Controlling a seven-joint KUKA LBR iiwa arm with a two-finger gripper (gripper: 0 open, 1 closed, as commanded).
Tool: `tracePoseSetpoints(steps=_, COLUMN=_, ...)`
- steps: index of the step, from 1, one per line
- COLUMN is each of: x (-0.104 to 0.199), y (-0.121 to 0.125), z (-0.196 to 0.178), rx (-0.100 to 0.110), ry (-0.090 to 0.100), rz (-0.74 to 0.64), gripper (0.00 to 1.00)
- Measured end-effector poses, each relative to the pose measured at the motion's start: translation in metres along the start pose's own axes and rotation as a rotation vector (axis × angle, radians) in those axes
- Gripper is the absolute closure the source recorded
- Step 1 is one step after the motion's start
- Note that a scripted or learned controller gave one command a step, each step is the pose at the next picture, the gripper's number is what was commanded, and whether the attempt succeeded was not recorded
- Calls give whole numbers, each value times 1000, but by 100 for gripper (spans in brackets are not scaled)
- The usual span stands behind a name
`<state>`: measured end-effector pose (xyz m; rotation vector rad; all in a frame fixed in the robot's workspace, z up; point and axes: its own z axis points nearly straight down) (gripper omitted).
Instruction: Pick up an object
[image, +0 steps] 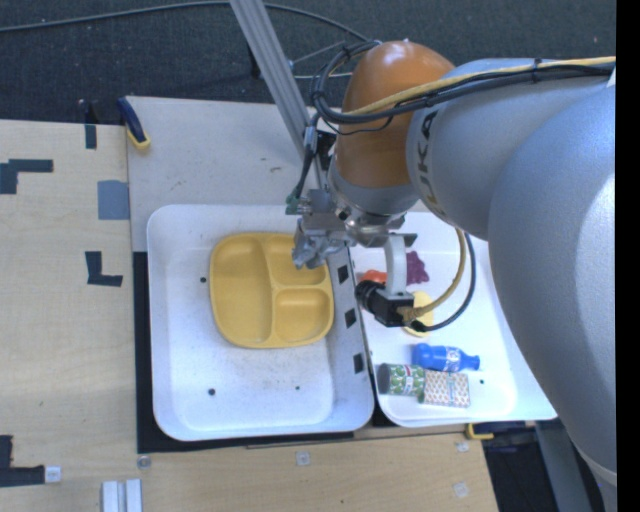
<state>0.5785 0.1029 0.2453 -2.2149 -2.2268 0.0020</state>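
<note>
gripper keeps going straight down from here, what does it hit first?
Most likely the yellow plastic divided plate in the left white bin: the gripper hangs over its upper right rim. Height above it is unclear from this slanted view, so it could land just at the plate's edge.

Yellow divided plate (268, 290), rounded-rectangular with three compartments, lying flat and face up in the left white bin (180, 330), toward that bin's upper right; its upper right corner sits beneath the end effector (312, 250). In the right white bin (500, 350): a blue bottle (445, 357) lying on its side near the lower middle; just below it, a flat green and white patterned packet (425, 384) lying lengthwise along the bin's near edge; a small magenta object (415, 268) near the upper part, partly hidden by the arm; and a small yellow object (423, 300) beside a black cable, its form unclear.
</note>
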Motion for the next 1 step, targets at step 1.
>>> tracePoseSetpoints(steps=1, x=-2, y=0, z=0, rx=1, ry=0, rz=3, gripper=0)
